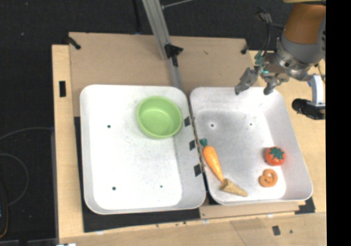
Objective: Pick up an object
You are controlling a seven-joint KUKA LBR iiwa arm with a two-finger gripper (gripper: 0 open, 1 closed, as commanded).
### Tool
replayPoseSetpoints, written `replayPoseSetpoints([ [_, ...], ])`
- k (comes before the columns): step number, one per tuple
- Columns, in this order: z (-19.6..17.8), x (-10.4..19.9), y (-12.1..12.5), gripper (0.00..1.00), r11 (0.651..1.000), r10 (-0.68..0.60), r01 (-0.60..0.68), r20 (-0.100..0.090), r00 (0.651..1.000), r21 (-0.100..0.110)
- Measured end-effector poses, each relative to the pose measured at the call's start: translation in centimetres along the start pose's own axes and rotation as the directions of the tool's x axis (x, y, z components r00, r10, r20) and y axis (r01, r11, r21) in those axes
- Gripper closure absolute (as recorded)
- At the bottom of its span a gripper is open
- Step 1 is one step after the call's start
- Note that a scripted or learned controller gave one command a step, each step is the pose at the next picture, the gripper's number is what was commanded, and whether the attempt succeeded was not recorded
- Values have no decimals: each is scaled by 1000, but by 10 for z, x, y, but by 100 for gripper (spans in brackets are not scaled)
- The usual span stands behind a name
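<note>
- The green bowl [159, 117] sits alone in the left bin [98, 146], toward its upper right part. It looks like thin, stiff plastic, light and likely smooth; I judge the rim to be the only sensible hold, one finger inside and one outside the wall (a pinch across the whole bowl looks too wide for these jaws).
- The carrot [212, 162] lies in the right bin [241, 113] close to the left wall, green top pointing up-left, orange tip down-right. It is probably a light toy, firm and tapered; taking it across the thick upper part seems safest, since the taper could let it slide out toward the tip.
- Touching or just beside the carrot's tip is a small tan wedge [233, 188], low and flat, probably awkward to grip.
- Farther right, the brown ring-shaped piece [268, 178] lies near the bin's lower right corner, with the red tomato-like toy [275, 155] just above it. The round toy may roll or squirt out (a grasp square across its middle would suit).
- The gripper [255, 82] hangs over the right bin's upper edge, well apart from every object, its two fingers spread wide with nothing between them.
- The pick has not begun; all the things lie untouched.
</note>
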State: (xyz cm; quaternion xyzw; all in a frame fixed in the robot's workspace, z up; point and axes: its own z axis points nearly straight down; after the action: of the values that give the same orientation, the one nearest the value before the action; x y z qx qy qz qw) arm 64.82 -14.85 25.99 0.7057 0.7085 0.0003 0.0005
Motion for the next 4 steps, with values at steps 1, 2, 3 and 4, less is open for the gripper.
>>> replayPoseSetpoints([
  [1,0,-1,0,0,1000,0,0,1,1000,0],
  [2,43,0,4,0,1000,0,0,3,1000,5],
  [3,102,-1,-4,0,1000,4,-4,2,1000,5],
  [4,155,-3,-5,0,1000,5,-5,3,1000,5],
])
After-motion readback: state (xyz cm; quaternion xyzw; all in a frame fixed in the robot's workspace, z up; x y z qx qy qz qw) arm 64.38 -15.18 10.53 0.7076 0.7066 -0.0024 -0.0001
